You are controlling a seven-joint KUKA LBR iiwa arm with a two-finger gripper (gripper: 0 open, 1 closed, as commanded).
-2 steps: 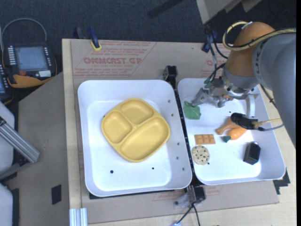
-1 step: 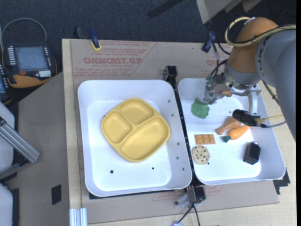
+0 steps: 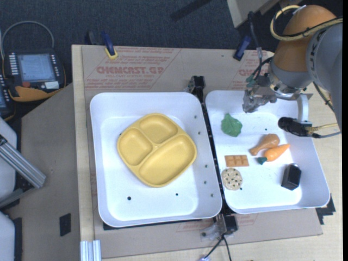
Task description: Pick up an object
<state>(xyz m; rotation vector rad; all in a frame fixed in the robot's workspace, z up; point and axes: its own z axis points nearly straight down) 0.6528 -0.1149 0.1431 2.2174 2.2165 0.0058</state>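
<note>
Overhead, the gripper point(image 3: 251, 105) hangs at the right bin's point(image 3: 312, 197) twelve o'clock edge; whether it is wide or narrow I cannot tell. Just at its seven o'clock lies a green broccoli floret point(image 3: 231, 125). Toward five o'clock sit a toy drumstick point(image 3: 265, 143) touching a carrot point(image 3: 276, 152), a cracker point(image 3: 236, 160), a cookie point(image 3: 232, 178) and a black block point(image 3: 291, 176). A yellow divided plate point(image 3: 156, 149) fills the left bin point(image 3: 103, 162).

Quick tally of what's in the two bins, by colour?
Yellow: 1, the divided plate in the left bin
Green: 1, broccoli
Orange: 1, carrot
Brown/tan: 3, drumstick, cracker, cookie
Black: 1, block
Total: 7, six of them in the right bin
</note>
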